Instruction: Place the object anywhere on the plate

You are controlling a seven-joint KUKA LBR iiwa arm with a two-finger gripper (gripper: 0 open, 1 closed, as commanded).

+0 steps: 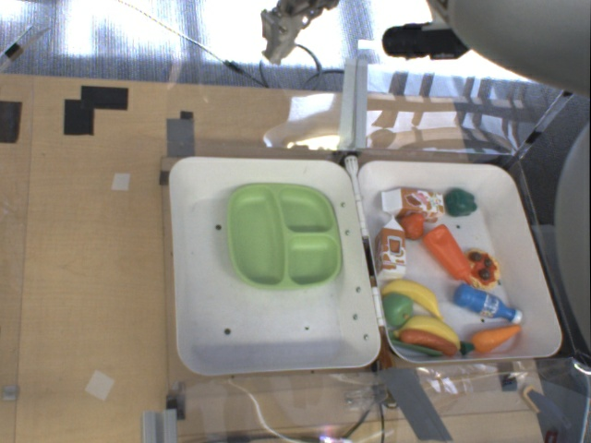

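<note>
A green divided plate lies in the left white bin with nothing on it. The right bin holds several toy foods: a yellow banana, an orange carrot, a blue bottle, a green piece, a small carton and a pizza slice. My gripper hangs high at the top of the view, above the bench's far edge, well away from both bins. I see nothing between its fingers.
A grey upright post stands at the far end of the divider between the bins. Black cables run across the back. Wooden benchtop lies to the left of the bins.
</note>
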